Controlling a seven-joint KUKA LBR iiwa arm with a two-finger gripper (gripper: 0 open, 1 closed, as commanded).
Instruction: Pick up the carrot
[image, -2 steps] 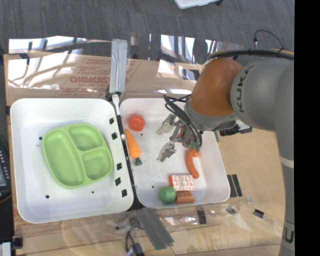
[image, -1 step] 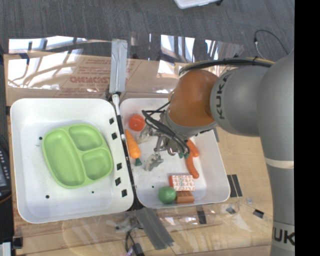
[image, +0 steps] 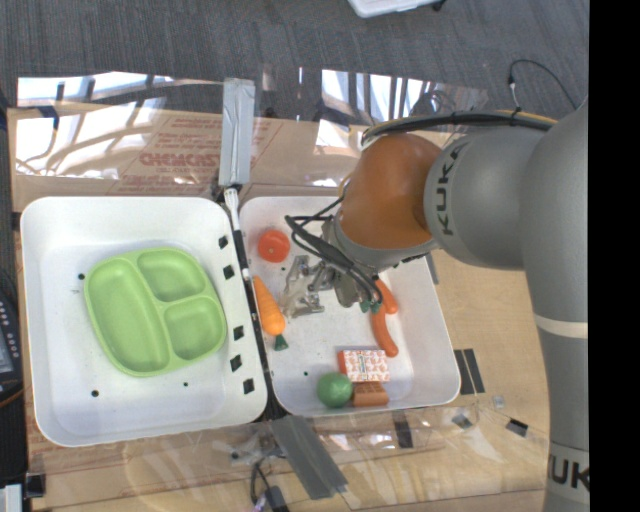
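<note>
Carrot (image: 268, 308) lies just left of the gripper (image: 308, 288), along the bin (image: 425, 340) wall, not touched. Metal fingers point down over bare bin floor; open or closed, I cannot tell. The big arm (image: 480, 200) hides part of the bin behind it.

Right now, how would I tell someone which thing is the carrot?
Look in the right bin, along its left wall beside the divider. The carrot lies there, orange and tapered with a small green tip toward the camera. The orange ball above it is round.
</note>
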